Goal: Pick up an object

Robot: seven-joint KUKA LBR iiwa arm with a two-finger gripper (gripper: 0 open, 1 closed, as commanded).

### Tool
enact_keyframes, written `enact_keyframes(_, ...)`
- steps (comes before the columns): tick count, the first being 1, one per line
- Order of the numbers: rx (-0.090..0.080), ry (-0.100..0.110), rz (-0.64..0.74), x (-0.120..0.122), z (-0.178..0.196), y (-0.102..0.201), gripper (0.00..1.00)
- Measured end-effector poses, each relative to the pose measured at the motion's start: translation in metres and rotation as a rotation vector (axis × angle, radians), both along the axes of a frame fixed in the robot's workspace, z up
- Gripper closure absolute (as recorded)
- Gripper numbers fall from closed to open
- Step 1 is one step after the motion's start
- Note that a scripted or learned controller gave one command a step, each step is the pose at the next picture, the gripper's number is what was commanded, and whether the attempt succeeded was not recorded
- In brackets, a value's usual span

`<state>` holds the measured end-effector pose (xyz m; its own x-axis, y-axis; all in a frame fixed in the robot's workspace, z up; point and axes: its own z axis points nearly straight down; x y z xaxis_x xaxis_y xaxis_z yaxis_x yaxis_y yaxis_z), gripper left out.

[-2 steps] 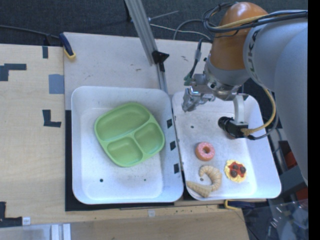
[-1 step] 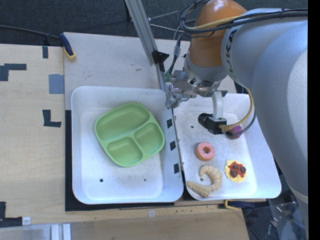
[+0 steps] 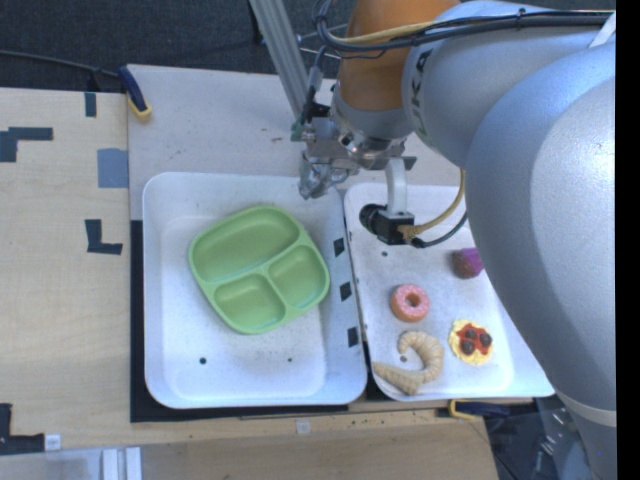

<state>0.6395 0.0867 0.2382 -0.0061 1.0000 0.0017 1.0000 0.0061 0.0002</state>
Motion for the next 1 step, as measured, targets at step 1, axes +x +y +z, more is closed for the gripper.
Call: enact_keyframes(1,-0.003,0.001,-0.004,0.0249,-0.0086,0.011,1.0)
